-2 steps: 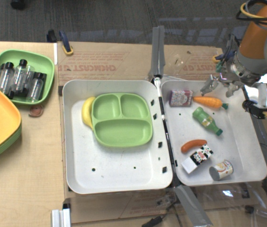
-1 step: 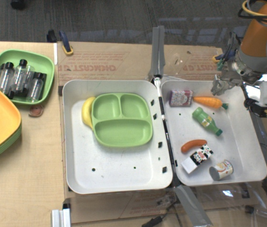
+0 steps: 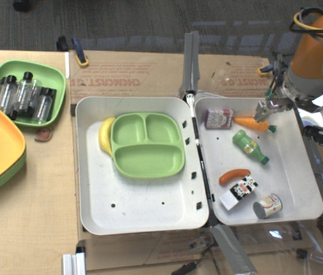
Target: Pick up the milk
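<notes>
The milk carton (image 3: 239, 192) lies near the right bin's (image 3: 299, 171) front edge, touching a sausage (image 3: 234, 176), while the gripper (image 3: 263, 112), whose opening I cannot tell, sits over the carrot (image 3: 252, 124) by the back edge, so it may grab wrongly.

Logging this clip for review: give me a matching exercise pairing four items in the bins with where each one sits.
Things:
1. milk carton
2. carrot
3. banana
4. green bottle

Places:
A. left bin, beside the green divided plate
B. right bin, far side, under the gripper
C. right bin, middle
D. right bin, near side, below the sausage

Pairs: 1-D, 2-B, 3-A, 4-C
</notes>
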### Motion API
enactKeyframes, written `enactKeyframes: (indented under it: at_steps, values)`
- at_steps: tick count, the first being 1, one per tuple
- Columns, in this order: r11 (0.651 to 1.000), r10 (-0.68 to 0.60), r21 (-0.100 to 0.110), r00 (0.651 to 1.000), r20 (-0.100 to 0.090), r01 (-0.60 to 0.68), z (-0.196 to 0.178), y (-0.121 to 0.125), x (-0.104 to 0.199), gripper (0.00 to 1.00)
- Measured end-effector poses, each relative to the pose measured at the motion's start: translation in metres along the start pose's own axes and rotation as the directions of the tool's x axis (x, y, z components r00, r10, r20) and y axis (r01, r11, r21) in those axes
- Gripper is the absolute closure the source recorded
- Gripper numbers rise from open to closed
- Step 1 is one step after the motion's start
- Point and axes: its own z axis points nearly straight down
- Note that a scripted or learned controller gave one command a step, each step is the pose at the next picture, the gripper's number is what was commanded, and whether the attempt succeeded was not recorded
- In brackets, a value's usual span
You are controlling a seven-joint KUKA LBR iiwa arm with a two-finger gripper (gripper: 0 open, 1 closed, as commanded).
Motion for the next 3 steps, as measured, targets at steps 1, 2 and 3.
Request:
enactKeyframes:
  at_steps: [1, 2, 3]
  values:
    - [0.962, -0.274, -0.003, 0.962, 0.001, 0.274, 0.010, 0.004, 0.013, 1.00]
    - [0.898, -0.441, -0.003, 0.898, 0.002, 0.441, 0.028, 0.005, 0.038, 1.00]
    - [0.848, -0.531, -0.002, 0.848, 0.001, 0.531, 0.038, -0.002, 0.077, 1.00]
